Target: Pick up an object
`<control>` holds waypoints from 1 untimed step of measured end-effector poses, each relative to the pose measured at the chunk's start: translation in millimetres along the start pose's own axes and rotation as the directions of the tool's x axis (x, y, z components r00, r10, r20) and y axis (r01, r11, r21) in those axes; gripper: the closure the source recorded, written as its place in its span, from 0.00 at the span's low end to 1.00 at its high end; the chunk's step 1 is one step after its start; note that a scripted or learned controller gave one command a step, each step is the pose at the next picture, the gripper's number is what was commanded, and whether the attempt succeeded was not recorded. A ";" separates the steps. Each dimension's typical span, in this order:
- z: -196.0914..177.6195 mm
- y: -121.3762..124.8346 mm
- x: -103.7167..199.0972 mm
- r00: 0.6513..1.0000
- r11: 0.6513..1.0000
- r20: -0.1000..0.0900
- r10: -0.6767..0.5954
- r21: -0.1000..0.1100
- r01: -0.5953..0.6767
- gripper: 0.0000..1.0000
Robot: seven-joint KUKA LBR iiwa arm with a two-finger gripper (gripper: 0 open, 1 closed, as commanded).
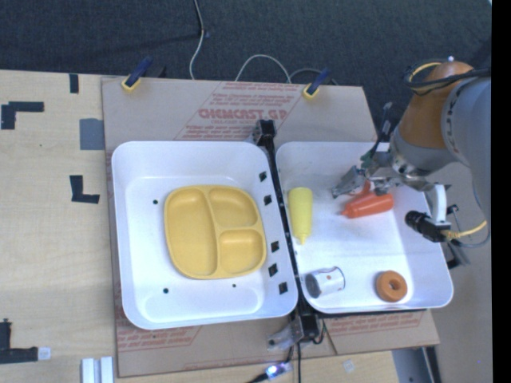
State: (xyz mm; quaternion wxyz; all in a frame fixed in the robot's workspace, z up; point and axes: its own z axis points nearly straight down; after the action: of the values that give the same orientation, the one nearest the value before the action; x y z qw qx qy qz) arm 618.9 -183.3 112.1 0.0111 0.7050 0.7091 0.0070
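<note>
Right bin holding an orange carrot, yellow bottle, metal cup and brown doughnut; the claw hangs just above the carrot's left end, fingers apart and gripping nothing; left bin holds a yellow divided plate.

The arm is rounded and grey with an orange band above the wrist, yellow cable looped alongside, ending in a dark metal gripper.
</note>
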 end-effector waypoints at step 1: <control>-8.9 0.1 -1.2 1.000 1.000 0.004 0.000 -0.001 0.000 1.00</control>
State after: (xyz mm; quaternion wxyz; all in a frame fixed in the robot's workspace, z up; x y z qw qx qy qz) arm 618.8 -184.4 120.9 0.0130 0.7049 0.7091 0.0060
